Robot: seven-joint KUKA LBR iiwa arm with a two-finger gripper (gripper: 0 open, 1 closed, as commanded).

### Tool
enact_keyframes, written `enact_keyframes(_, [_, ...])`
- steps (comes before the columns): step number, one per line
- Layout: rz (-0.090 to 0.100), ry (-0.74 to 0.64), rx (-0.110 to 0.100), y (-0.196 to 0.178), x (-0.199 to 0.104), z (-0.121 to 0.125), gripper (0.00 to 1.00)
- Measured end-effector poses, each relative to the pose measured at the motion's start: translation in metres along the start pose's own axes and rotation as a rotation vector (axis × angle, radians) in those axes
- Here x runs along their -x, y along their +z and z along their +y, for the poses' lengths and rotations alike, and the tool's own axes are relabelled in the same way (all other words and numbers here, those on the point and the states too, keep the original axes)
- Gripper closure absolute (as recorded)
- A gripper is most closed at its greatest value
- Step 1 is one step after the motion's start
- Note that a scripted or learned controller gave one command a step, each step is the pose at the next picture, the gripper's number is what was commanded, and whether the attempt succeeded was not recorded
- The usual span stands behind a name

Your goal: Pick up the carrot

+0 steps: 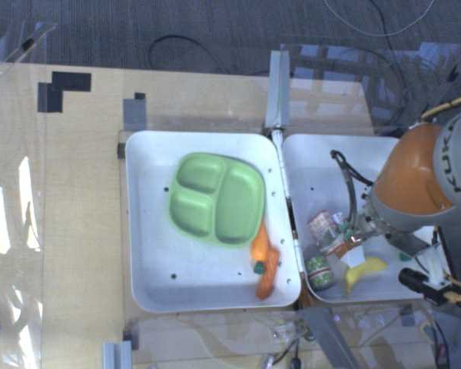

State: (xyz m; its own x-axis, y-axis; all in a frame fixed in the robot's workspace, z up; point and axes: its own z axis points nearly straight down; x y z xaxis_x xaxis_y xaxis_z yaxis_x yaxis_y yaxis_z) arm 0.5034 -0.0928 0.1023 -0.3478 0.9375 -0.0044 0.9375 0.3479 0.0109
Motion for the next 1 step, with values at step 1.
enact_keyframes(1, [-0.003,-0.003,0.007,-0.0108,0.0006,0.0036,1.00])
